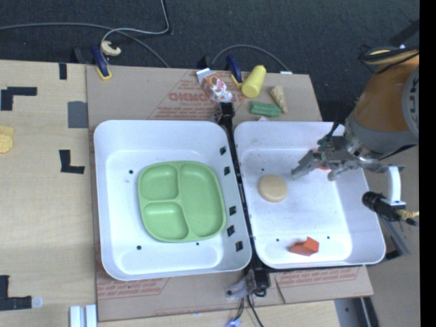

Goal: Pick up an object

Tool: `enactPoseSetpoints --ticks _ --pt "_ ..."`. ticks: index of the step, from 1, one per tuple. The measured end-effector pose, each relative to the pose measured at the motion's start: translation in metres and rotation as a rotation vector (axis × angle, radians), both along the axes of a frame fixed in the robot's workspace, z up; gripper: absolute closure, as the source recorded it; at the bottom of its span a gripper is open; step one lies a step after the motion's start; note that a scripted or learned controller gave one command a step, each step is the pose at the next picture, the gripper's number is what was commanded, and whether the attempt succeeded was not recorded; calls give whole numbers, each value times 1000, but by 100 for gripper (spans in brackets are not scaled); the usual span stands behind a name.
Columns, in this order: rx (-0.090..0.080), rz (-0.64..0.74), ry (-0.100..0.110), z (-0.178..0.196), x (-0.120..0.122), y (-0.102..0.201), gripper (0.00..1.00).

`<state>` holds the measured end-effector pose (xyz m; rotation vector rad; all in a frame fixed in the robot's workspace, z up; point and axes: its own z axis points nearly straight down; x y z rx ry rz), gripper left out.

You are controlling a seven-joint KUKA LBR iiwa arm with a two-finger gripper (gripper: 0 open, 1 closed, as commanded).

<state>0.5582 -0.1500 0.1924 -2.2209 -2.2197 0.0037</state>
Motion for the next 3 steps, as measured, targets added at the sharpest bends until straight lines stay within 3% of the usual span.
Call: enactPoseSetpoints --ticks 1,2,3 --pt "2 2 2 -86 16 39 0" --pt "-2 1 -8 -106 -4 47 0" --pt "-2 1 -5 -106 10 54 0"
